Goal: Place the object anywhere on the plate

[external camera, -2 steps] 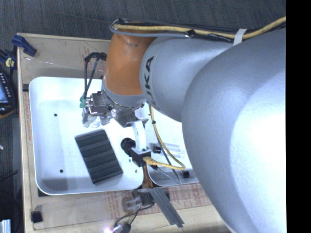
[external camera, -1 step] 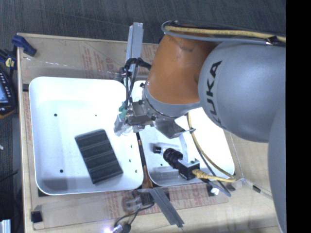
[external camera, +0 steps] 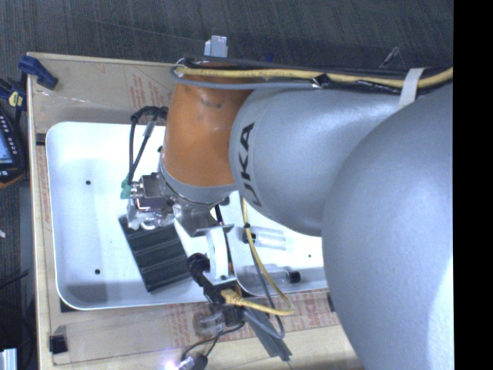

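My gripper (external camera: 148, 206) hangs low over the left white bin (external camera: 77, 206), near its middle. Its metal head with a small green part sits just above a black ribbed block (external camera: 159, 257) that slants toward the bin's front wall. I see nothing held in it. The orange band (external camera: 199, 141) and the grey wrist stand right above it and cover the right part of this bin and most of the right bin (external camera: 286, 287). A pale, clear object (external camera: 266, 240) lies in the uncovered strip of the right bin.
The bins rest on a brown board (external camera: 100, 91). Cables hang from the wrist and trail over the front edge (external camera: 231, 303). A blue clamp (external camera: 37, 69) sits at the board's far left corner, and a dark device (external camera: 8, 153) lies left of it.
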`<move>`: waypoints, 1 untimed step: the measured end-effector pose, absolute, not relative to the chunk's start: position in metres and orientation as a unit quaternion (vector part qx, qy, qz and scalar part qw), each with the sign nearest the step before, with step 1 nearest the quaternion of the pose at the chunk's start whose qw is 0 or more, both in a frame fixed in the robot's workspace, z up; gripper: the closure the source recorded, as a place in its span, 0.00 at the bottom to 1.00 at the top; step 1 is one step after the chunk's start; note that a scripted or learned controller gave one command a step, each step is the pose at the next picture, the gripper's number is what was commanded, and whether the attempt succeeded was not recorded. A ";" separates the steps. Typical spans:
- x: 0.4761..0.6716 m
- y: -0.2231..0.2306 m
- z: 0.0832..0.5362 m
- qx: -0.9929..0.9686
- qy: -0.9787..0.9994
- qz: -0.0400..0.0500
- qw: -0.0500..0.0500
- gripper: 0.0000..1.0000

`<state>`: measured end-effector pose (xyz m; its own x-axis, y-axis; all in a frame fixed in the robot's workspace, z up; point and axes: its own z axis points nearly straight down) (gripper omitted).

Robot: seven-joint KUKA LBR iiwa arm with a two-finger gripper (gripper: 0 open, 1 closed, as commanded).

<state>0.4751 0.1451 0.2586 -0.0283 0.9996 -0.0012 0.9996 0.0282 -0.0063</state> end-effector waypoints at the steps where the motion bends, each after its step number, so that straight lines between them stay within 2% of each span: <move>1: 0.547 0.097 0.221 -0.674 -0.738 0.003 0.002 1.00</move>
<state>0.5474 0.0971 0.2210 -0.0905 0.9959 -0.0010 0.9959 0.0905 -0.0063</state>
